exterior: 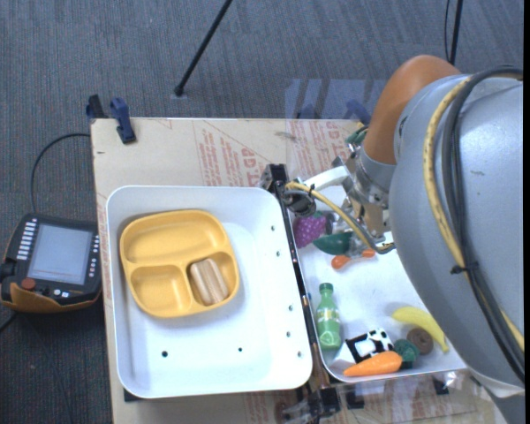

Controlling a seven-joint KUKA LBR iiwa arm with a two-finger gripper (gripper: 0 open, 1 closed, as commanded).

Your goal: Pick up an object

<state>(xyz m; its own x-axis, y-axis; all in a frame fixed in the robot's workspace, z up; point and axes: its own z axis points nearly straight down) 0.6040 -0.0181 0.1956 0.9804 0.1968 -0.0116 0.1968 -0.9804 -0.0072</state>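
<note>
Arm: reaches in from the right, low over the far part of the right bin [384,276].
Tool: the tool [364,228] sits just above the far cluster of toys; whether it is spread or pressed together I cannot tell, since the wrist and cables cover it.
Nearest things: purple grapes [310,229], a dark green piece [336,242] and a small orange piece [339,261], all close beside the tool.
Other candidates: a green bottle [328,319] by the bin's left wall; a banana [420,321], a carrot [374,367] and a black-and-white block [367,345] at the near end.
Left bin: the left bin [247,343] bears a yellow tray [172,237] with a bun [208,281] in one compartment.
Progress: nothing visibly lifted; I judge the grasp not yet made, with closing and lifting left.
</note>
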